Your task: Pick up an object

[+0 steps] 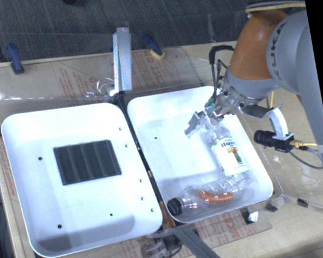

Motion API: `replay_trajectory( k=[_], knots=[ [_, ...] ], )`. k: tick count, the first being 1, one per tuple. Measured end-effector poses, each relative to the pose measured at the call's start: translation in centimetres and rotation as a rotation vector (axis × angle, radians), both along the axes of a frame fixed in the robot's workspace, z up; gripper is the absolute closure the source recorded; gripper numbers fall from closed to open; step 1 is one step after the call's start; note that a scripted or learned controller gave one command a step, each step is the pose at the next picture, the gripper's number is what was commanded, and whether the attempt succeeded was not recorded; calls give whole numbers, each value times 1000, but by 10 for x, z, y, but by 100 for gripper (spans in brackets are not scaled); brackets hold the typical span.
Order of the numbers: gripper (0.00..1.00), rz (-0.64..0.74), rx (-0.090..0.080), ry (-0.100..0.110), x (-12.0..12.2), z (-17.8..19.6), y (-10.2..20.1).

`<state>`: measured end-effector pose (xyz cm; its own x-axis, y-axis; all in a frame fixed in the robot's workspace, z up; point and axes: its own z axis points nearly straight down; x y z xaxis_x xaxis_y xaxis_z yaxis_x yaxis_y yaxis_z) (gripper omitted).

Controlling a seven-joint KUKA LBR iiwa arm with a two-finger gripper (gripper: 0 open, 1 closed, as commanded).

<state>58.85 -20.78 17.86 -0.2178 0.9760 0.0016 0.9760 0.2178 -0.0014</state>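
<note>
In the left bin (27,136) lies a dark ribbed panel (87,161), flat, stiff and hard to pinch. In the right bin (160,119), at five o'clock, a clear plastic bottle with a black cap (207,196) lies along the front wall; another clear bottle with a white label (228,154) lies above it, at about three o'clock. Both look light, slippery and crushable, so I would grip across the labelled body. My pincer (200,121) hovers at that bottle's top end, open and holding nothing.
</note>
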Motion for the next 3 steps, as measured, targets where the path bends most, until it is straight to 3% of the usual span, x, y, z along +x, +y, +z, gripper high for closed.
replay_trajectory(
  k=[3],
  knots=[
    [0, 37, -1, 1, -1, 11, -1]
  ],
)
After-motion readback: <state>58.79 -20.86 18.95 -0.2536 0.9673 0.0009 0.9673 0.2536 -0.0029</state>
